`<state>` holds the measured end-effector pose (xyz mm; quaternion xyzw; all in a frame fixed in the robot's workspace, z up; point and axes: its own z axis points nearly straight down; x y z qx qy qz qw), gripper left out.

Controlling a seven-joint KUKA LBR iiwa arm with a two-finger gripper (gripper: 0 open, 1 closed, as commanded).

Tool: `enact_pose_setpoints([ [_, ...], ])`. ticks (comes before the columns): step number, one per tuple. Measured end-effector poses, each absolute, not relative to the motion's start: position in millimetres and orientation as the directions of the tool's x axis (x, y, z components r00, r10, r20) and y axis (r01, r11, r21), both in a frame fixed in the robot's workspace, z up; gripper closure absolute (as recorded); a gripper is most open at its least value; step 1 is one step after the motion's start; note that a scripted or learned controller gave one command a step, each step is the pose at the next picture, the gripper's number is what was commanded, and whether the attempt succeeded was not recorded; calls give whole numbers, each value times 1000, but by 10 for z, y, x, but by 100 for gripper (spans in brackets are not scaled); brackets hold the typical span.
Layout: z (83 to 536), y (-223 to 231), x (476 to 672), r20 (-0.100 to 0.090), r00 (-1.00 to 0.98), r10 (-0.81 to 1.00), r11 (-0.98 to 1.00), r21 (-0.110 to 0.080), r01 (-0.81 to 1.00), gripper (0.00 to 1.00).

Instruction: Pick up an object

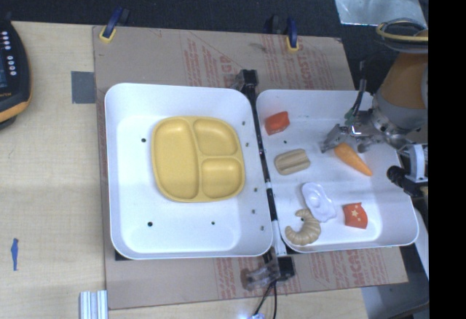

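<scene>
The grey robot arm (399, 95) reached in from the right side of the picture. Its tool (348, 137) hung low in the right white bin (408, 234), with thin metal fingers (331, 141) spread apart. Nothing sat between them, so the tool was released and held nothing.

An orange carrot-shaped toy (354, 159) lay just beside the tool, a little lower and to the right. A tan bread-shaped block (292, 162) lay to the left of the tool. A small red-orange block (277, 122) sat near the top left of that bin. Lower down were a white crumpled toy (318, 202), a tan curled croissant toy (303, 229) and a red cube (355, 215).

The left white bin (127, 234) on the desk held a yellow plastic tray with three parts (196, 158).

I think the carrot was the closest thing to grab. It is long, thin and pointed, so it could slip out or spin away if the fingers close on its tip. The tool could also push it along and close on air.
</scene>
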<state>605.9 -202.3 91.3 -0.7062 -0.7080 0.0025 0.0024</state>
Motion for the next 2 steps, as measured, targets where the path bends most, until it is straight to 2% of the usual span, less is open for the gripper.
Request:
enact_pose_setpoints([
  [1, 1029, -2027, 6073, -1, -4, 1000, 4, -5, 1000, 100],
  [2, 916, -1438, 6317, 0, -10, 1000, 10, 0, 1000, 100],
])
